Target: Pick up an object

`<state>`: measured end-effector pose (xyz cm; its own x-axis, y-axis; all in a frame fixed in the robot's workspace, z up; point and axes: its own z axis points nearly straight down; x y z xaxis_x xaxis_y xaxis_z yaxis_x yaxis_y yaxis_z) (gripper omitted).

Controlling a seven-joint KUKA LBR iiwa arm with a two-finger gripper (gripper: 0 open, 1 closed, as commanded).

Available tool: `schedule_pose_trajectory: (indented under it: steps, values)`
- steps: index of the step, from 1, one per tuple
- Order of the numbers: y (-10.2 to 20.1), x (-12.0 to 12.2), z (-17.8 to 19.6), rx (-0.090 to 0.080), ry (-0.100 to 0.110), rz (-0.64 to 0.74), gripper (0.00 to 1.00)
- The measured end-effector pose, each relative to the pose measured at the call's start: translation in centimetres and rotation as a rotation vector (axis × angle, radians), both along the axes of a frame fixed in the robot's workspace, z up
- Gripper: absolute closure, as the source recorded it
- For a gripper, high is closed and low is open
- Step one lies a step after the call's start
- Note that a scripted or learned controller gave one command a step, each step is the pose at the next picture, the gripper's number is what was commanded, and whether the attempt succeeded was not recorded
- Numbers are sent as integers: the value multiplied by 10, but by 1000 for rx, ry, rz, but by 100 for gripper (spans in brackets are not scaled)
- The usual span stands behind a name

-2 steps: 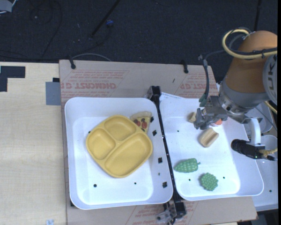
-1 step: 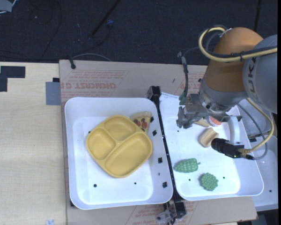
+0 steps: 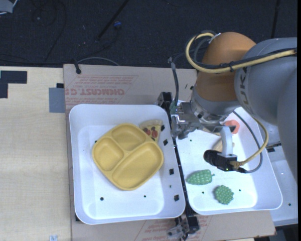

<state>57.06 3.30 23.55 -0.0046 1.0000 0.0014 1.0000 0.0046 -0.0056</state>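
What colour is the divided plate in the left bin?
Yellow; the plate shows best in the camera view.

- My claw (image 3: 182, 126) hangs over the far left edge of the right bin (image 3: 271, 185), by the wall it shares with the left bin (image 3: 80, 185).
- In the left bin lies a yellow divided plate (image 3: 128, 156), with a small pizza-like slice (image 3: 151, 129) touching its far rim.
- Near the right bin's front lie a green oblong piece (image 3: 199, 177) and a green round piece (image 3: 223, 194), close but apart.
- An orange thing (image 3: 234, 126) peeks out beside my wrist.
- Both bins rest on cardboard (image 3: 115, 87) on the desk (image 3: 25, 159).
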Motion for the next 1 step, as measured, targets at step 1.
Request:
schedule_pose_trajectory:
  steps: [1]
  values:
    - [58,12,-3,-1,-3,1,100]
